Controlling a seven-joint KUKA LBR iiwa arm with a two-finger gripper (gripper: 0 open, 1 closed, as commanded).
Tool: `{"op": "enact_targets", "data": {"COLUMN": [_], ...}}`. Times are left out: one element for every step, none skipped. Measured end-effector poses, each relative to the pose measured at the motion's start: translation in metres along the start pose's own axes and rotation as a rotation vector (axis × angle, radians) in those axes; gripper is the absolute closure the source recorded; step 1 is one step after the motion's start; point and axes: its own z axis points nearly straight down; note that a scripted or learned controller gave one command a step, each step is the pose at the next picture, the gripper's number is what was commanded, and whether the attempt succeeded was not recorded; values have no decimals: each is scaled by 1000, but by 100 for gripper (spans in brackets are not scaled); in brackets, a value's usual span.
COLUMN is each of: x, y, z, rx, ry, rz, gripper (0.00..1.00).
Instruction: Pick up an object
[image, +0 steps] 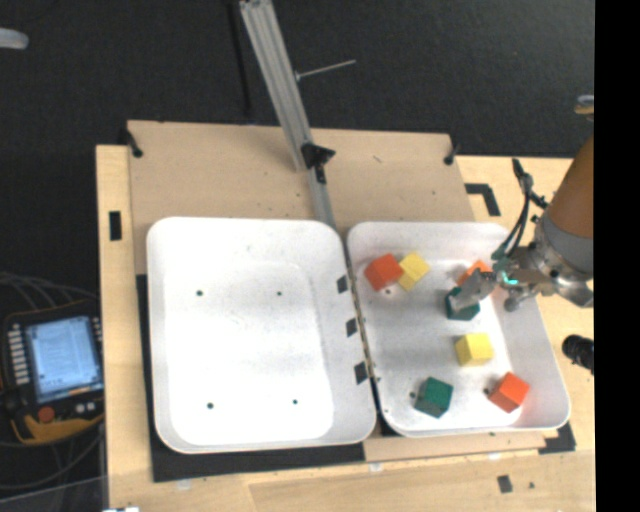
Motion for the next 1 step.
{"op": "enact_targets", "data": {"x": [-2], "y": [-3], "z": [63], "rx": [7], "ry": [-2], "rz": [2], "gripper": [0]}}
